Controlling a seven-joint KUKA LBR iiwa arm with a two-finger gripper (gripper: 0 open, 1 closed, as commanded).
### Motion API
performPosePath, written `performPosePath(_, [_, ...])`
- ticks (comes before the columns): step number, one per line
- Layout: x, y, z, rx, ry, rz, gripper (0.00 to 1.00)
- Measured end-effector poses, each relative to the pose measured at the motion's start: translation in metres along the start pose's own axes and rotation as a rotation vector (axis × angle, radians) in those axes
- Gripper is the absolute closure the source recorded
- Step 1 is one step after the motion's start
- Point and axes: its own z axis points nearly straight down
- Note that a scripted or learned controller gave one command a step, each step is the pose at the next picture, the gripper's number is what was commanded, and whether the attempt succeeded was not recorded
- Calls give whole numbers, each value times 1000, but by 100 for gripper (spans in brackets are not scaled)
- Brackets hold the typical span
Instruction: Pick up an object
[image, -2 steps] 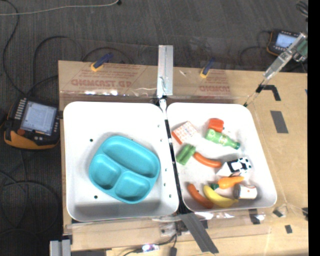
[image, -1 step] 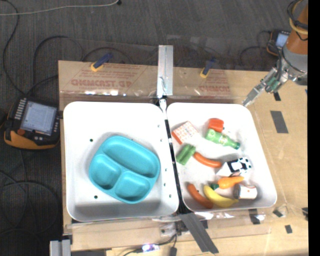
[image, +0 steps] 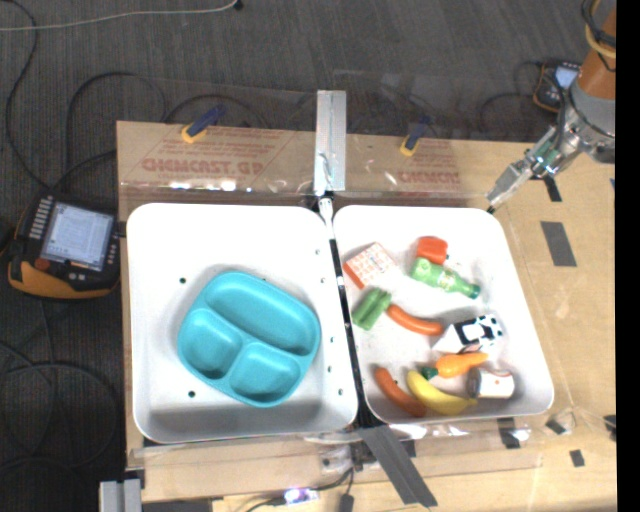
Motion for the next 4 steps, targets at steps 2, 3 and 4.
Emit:
performPosePath(2, [-2, -2, -1, 5, -5, -72, 100])
performPosePath(3, [42, 17, 2, 5, -4, -91, 100])
performPosePath(4, [-3, -3, -18, 8, -8, -194, 100])
